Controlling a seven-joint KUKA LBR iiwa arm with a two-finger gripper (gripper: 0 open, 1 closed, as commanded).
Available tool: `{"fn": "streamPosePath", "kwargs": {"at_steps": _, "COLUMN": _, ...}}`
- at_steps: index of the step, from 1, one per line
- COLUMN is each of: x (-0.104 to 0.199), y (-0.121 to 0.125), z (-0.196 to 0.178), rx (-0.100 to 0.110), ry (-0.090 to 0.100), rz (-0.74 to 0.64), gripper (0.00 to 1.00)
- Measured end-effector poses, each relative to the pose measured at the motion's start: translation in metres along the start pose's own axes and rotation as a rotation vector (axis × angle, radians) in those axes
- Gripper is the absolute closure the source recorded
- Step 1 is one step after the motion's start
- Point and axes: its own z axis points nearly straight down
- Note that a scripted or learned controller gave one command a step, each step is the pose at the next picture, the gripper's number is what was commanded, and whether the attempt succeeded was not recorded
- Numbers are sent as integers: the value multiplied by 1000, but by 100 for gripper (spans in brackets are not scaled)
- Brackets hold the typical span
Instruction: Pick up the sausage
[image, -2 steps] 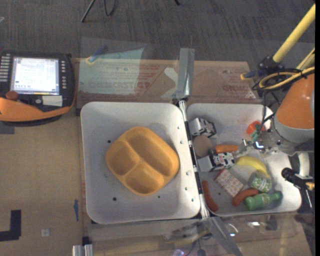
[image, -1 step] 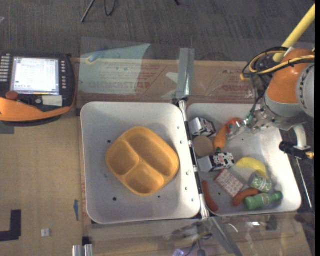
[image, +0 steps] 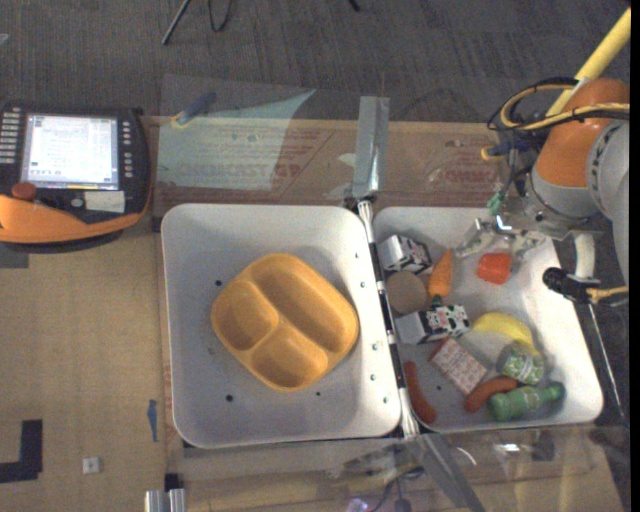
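Camera view from above the bench, two white bins side by side. My arm (image: 585, 150), grey with its orange band, enters from the right and hangs over the far right corner of the right bin (image: 590, 385). My pincer (image: 497, 235) points down and to the left over that bin's far end, its metal fingers spread apart with nothing between them; an orange-red block (image: 494, 267) lies just below and beside the fingertips, not gripped. The sausage (image: 420, 392), a slim dark red link, lies along the left wall of the right bin at its near end, well apart from my pincer and untouched. A second reddish link (image: 489, 393) rests near the bin's near edge, touching a green bottle (image: 524, 400) that lies on its side. Other contents of the right bin: a carrot (image: 440, 274), a brown round piece (image: 406, 293), two small black-and-white cartons (image: 403, 252) (image: 433, 323), a pink speckled packet (image: 459, 365), a banana (image: 503, 327) and a green-grey can (image: 520, 362). The left bin (image: 190, 300) holds a yellow divided tray (image: 284, 319), set at a tilt near its middle. An orange-and-grey control pendant (image: 70, 170) with a lit screen sits on the bench at the far left.
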Motion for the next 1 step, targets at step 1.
{"fn": "streamPosePath", "kwargs": {"at_steps": 1, "x": 0, "y": 0, "z": 0, "rx": 0, "ry": -1, "rz": -1, "gripper": 0}}
